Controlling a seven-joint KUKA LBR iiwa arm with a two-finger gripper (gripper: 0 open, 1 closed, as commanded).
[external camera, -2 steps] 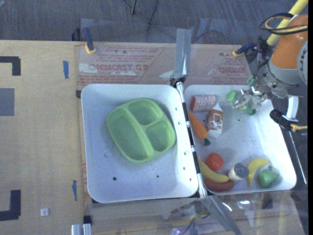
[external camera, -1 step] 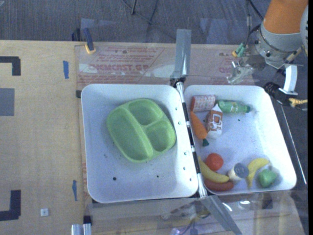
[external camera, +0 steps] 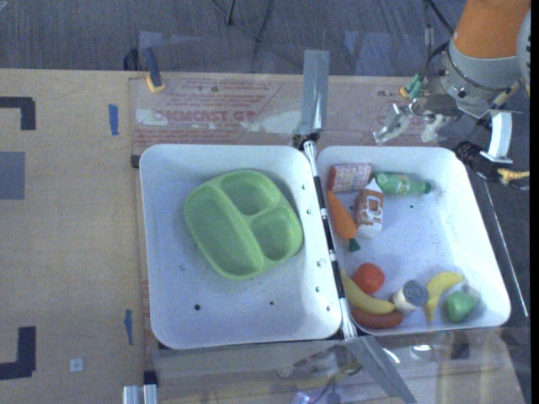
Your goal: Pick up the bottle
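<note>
A green bottle (external camera: 402,184) lies on its side near the back wall of the right bin (external camera: 438,234), its white-capped end toward the right. My gripper (external camera: 411,127) hangs above the bench just behind that bin's back rim, up and slightly right of the bottle. Its two pale fingers (external camera: 391,130) are spread apart, with nothing between them. The bottle lies apart from the gripper.
A small carton (external camera: 370,209), a carrot (external camera: 341,217) and a reddish can (external camera: 349,176) lie left of the bottle. A tomato (external camera: 368,276), bananas (external camera: 370,298), a grey-capped item (external camera: 413,294) and a green fruit (external camera: 460,306) crowd the front. A green divided plate (external camera: 244,223) sits in the left bin (external camera: 168,293).
</note>
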